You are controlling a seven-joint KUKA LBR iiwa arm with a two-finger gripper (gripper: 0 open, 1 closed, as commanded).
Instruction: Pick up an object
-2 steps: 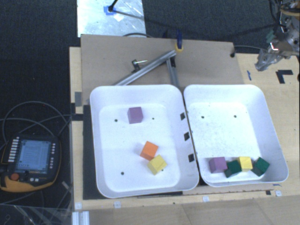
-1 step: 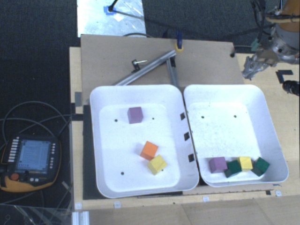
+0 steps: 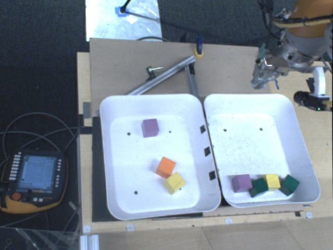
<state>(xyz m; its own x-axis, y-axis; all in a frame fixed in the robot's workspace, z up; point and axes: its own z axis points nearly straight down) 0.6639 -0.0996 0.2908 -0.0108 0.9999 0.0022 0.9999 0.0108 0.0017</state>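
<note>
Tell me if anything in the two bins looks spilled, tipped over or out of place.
Nothing stands out. The left bin holds a purple cube, an orange cube and a yellow cube, all resting flat. The right bin has four cubes bunched along its near edge. The gripper hangs over the bench behind that bin.

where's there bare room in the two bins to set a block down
Right bin: wide bare floor from the back wall down to the front row of purple block, green block, yellow block and second green block; that front edge is crowded. Left bin: free strips along both side walls around the purple cube, orange cube and yellow cube.
</note>
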